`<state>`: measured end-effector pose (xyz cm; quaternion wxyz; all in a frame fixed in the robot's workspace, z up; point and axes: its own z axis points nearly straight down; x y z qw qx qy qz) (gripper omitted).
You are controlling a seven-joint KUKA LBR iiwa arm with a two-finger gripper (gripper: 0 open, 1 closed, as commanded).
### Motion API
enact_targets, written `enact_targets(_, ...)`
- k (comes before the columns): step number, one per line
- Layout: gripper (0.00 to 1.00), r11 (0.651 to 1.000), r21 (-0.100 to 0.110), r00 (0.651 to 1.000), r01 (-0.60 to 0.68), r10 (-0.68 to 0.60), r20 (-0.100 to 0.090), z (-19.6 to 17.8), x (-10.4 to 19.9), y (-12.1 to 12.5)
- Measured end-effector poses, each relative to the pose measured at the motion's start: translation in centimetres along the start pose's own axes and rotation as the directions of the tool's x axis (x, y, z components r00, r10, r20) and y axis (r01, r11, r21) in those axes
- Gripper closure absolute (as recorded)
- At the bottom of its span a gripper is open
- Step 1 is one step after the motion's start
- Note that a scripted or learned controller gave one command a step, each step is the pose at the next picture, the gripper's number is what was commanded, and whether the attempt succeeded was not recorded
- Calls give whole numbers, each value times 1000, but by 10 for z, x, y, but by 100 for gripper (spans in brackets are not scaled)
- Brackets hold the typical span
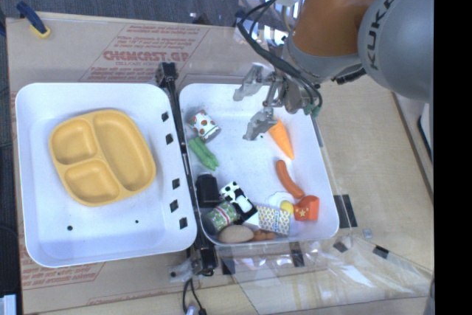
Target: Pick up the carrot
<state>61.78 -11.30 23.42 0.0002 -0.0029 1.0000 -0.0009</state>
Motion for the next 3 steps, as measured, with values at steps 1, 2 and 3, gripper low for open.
enact_targets(1, 0, 992, -2, 992, 122, -122, -2, 145, -22, -80)
enact_targets(2, 100, 992, -1, 992, 128, -128, 5, 131, -25, -78)
enact_targets(3, 100, 995, -1, 995, -104, 104, 8, 45, -41, -41)
